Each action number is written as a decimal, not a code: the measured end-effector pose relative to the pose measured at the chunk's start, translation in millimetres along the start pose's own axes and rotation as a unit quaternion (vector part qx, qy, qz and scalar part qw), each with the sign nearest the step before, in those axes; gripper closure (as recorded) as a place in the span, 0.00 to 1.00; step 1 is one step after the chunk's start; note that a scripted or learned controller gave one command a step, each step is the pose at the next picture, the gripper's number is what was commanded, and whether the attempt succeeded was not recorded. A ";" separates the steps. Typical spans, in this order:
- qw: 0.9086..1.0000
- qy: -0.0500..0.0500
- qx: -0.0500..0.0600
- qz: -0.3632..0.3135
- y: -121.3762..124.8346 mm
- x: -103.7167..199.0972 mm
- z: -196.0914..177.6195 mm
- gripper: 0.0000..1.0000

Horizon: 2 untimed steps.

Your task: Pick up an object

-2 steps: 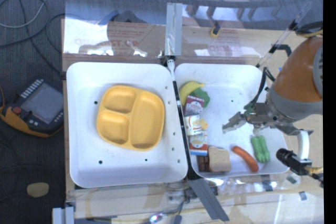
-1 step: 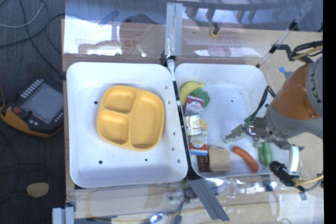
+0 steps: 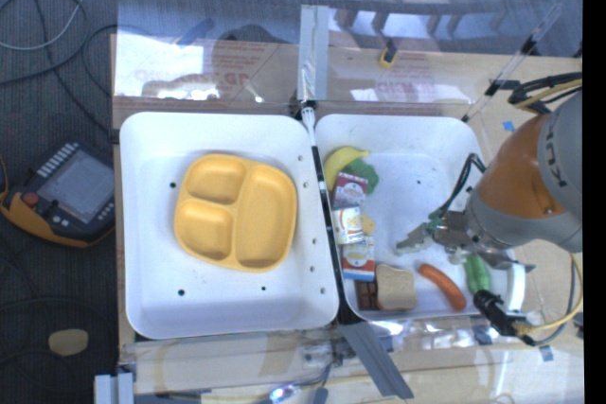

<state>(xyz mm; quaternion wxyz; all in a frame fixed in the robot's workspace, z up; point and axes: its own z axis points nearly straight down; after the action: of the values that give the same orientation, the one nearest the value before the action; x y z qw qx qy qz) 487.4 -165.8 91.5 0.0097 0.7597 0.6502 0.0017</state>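
The right bin [image 3: 417,142] holds several small items along its left wall: a yellow banana [image 3: 343,158], a green leafy piece [image 3: 366,175], a red and white carton [image 3: 348,192] and a white packet [image 3: 352,226]. At its front lie a brown block [image 3: 396,288], an orange sausage-shaped piece [image 3: 442,286] and a green piece [image 3: 476,274]. My gripper [image 3: 418,238] hangs low over the bin's right middle, just above and left of the orange piece. I see nothing held in it.
The left bin [image 3: 151,289] bears a yellow divided plate [image 3: 236,210]. The grey and orange arm [image 3: 530,194] covers the right bin's right side. A teach pendant [image 3: 62,194] and cables lie on the floor to the left.
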 end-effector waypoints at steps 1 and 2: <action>1.000 0.000 0.000 0.000 0.1 0.3 0.0 0.00; 0.997 0.005 0.004 -0.076 33.9 -18.7 1.5 0.00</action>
<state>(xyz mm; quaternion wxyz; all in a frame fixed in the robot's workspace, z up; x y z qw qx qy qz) 518.1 -189.5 90.7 0.0040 0.7080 0.7062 0.0022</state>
